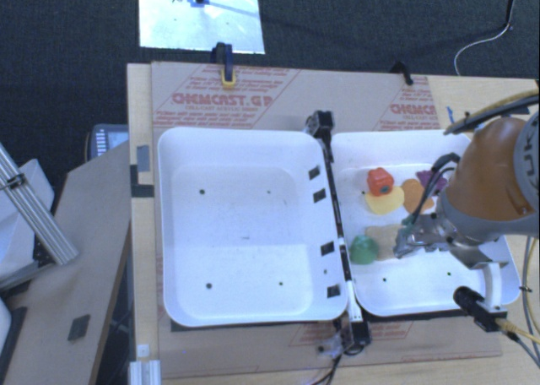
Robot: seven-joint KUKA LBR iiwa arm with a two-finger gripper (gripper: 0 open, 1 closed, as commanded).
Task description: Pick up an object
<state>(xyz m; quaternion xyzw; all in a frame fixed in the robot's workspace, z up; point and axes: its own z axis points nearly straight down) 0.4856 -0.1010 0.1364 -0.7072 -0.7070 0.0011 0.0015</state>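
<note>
The right bin (pixel 405 295) holds a red block (pixel 380 180) sitting on a yellow piece (pixel 384 200), an orange object (pixel 414 194) beside them, a green ball (pixel 364 248) near the bin's left wall, and a pale tan object (pixel 384 236) just right of the ball. My gripper (pixel 405 242) reaches down into this bin from the right, its tip close to the tan object and right of the green ball. The arm's orange band (pixel 494 172) hangs over the bin's right side and hides part of it.
The left bin (pixel 245 223) lies beside the right one, with black clips (pixel 325 197) along the shared wall. Cardboard sheeting (pixel 253 100) lies under both bins. A grey metal rail (pixel 34 206) stands off the bench's left side.
</note>
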